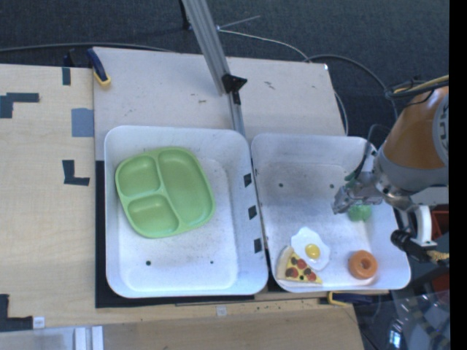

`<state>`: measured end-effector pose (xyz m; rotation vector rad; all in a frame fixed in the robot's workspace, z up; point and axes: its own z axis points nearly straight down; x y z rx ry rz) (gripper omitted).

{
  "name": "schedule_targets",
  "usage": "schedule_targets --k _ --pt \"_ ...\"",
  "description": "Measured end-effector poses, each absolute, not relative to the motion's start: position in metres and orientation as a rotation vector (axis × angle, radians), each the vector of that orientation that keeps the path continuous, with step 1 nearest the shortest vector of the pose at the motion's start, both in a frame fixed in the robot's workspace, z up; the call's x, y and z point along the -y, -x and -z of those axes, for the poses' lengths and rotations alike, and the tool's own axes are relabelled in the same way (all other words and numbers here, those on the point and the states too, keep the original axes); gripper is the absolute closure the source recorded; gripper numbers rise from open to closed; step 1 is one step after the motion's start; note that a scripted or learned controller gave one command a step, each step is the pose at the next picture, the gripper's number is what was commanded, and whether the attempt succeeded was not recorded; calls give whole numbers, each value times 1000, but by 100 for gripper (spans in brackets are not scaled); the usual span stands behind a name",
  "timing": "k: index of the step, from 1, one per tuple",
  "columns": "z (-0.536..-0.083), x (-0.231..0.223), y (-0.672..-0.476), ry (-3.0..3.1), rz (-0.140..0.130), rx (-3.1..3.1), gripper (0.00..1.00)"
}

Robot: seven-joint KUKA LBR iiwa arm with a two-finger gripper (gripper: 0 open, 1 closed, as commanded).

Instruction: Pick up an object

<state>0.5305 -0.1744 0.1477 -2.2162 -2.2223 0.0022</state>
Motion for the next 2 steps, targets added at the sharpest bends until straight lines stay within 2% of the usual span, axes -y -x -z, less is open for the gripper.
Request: schedule_targets --k 2 --pt "-234 169 -535 2221 3 2226 100"
